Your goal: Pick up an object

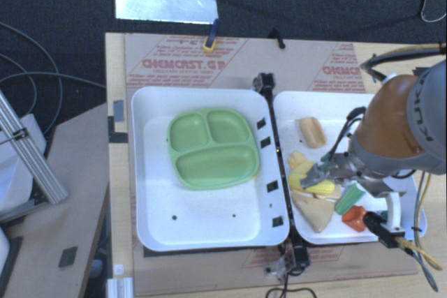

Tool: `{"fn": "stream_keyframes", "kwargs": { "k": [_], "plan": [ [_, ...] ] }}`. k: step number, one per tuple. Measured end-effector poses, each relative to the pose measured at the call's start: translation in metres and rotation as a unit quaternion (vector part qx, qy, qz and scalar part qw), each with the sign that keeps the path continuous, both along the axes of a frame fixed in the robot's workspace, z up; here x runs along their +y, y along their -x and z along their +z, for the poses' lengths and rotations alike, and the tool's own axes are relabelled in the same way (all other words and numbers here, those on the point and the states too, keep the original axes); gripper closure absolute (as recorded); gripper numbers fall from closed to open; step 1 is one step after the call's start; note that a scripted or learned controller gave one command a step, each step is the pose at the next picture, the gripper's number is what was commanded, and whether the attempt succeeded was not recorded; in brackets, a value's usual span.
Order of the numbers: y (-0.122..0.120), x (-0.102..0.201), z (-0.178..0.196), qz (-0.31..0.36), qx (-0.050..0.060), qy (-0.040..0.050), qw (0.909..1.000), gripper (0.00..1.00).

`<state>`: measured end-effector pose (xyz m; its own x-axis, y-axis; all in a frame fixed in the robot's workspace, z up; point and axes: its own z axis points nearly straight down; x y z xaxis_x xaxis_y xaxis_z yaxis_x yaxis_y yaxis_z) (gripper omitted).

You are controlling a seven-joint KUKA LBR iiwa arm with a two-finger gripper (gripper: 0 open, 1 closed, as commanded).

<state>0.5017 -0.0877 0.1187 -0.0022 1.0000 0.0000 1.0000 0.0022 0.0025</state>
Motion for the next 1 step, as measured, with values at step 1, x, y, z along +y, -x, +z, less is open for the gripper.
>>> {"fn": "stream_keyframes", "kwargs": {
  "k": [1],
  "plan": [
    [-0.0008,0.0001,0.0107,-0.001,-0.001,-0.0001,1.0,1.0]
  ]
}}
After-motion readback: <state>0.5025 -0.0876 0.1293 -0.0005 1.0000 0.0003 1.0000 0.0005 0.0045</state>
